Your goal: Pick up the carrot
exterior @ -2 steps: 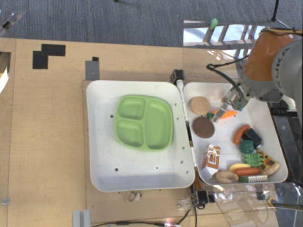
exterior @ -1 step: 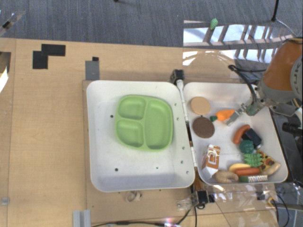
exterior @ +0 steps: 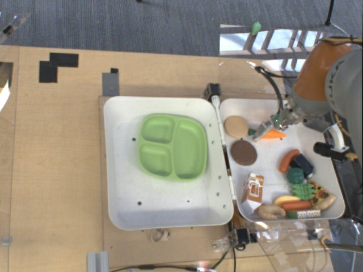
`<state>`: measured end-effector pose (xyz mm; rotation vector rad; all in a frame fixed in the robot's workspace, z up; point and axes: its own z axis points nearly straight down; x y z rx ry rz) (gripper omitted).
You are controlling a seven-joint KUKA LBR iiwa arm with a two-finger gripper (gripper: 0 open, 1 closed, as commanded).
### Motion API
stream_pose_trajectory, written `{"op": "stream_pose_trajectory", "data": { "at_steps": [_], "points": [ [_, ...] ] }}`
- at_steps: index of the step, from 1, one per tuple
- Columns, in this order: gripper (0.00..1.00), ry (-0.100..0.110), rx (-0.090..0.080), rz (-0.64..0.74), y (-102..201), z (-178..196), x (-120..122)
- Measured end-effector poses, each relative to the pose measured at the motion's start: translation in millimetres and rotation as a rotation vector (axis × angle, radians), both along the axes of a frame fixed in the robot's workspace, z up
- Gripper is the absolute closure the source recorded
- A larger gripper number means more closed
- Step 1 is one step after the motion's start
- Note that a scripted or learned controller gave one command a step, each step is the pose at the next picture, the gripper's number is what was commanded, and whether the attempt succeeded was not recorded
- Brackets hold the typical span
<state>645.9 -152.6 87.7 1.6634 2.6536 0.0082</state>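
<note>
In the camera view the carrot [exterior: 275, 134] lies in the right bin [exterior: 334, 208], just right of the tan round bun [exterior: 236, 126] and above the brown patty [exterior: 243, 152]; the gripper [exterior: 271, 127] hangs at the carrot's left end, touching or nearly so; whether it grips the carrot, I cannot tell; left of the bun, the left bin [exterior: 122, 208] holds a green divided plate [exterior: 173, 147].

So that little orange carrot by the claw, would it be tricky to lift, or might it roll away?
The carrot looks like a small toy, so probably stiff and light. Its tapered, smooth-looking shape suggests it could slip out of a pinch or roll in a curve if nudged. It lies flat on the right bin floor beside the gripper, so tipping seems unlikely.
</note>
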Motion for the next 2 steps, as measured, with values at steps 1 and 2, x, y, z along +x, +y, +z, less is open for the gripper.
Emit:
{"op": "stream_pose_trajectory", "data": {
  "at_steps": [1, 2],
  "points": [
    [1.00, -0.010, -0.004, 0.006, -0.6, 14.1, 3.1],
    [1.00, -0.007, 0.005, -0.122, 94.6, 103.7, 27.6]
  ]
}}
